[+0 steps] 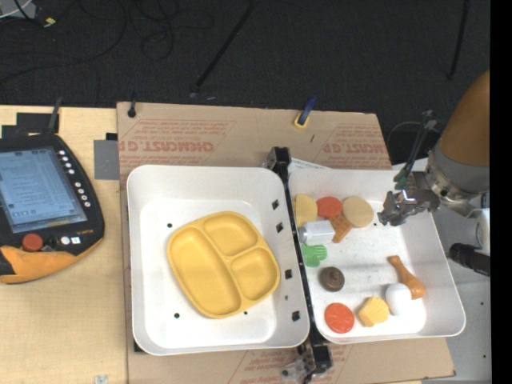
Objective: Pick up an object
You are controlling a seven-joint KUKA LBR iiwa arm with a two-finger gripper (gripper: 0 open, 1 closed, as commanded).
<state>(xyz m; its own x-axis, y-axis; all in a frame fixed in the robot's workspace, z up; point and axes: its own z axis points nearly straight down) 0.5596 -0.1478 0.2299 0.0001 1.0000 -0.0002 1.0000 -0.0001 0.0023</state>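
Reaching in from the right, the arm hangs its gripper (pixel 398 206) over the right bin's (pixel 448 314) far right edge; whether it is clenched I cannot tell. Below lie small toy foods: near, an orange disc (pixel 339 318) and white egg (pixel 398 298); farther, a tan round piece (pixel 358 212).

The claw (pixel 398 205) hangs at the right bin's (pixel 448 310) far right rim, with the toys (pixel 356 212) in that bin to its left and nearer the viewer, the left bin (pixel 152 310) holding a tray (pixel 222 262) farther left, and a pendant (pixel 44 206) leftmost.
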